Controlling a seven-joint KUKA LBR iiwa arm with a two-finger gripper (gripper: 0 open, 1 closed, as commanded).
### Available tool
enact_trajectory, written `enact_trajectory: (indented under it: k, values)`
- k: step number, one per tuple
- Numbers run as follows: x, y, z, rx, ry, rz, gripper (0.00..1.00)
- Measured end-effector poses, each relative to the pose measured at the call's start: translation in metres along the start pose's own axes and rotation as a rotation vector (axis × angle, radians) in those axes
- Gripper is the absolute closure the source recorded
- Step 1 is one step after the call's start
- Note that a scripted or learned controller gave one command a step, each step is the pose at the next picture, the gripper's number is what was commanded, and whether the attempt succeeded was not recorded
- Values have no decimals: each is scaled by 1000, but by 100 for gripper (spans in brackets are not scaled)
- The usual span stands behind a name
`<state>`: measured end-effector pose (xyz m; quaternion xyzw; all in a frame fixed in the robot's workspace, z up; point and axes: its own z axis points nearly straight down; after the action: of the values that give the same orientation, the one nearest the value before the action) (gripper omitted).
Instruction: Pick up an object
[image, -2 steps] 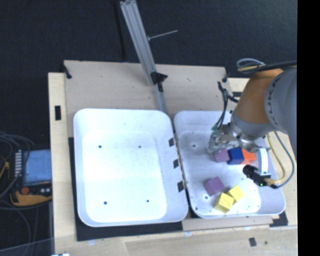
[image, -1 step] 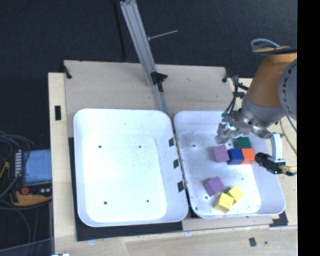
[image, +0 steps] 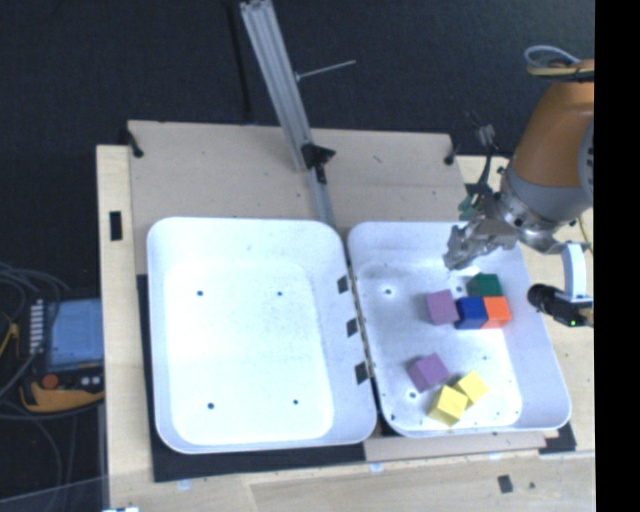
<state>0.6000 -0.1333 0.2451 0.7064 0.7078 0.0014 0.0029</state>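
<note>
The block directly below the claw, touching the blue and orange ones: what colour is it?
Green, seen in the camera view, in the right bin.

— Which colours are seen in the right bin (image: 530, 350)?
— Two purple blocks (image: 440, 306) (image: 428, 371), two yellow blocks (image: 449, 403) (image: 472, 386), a blue block (image: 471, 313), an orange block (image: 497, 312) and a green block (image: 485, 285) are seen.
— And the bins themselves?
— Both are coloured white, the left bin (image: 250, 320) dotted with small dark specks.

A robotics lab or test cell — a plain wooden bench (image: 250, 165) bearing two white bins (image: 180, 240) side by side, a metal camera pole (image: 285, 95) slanting over its far edge, and loose cables beside a control pendant (image: 65, 345) off its left edge on dark carpet.
</note>
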Motion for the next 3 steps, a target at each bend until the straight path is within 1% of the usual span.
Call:
enact_trajectory:
  k: [1, 2, 3]
  values:
    - [-2, 1, -42, 0, 0, -1, 100]
    - [44, -15, -26, 7, 2, -3, 100]
    - [104, -21, -20, 6, 3, -5, 100]
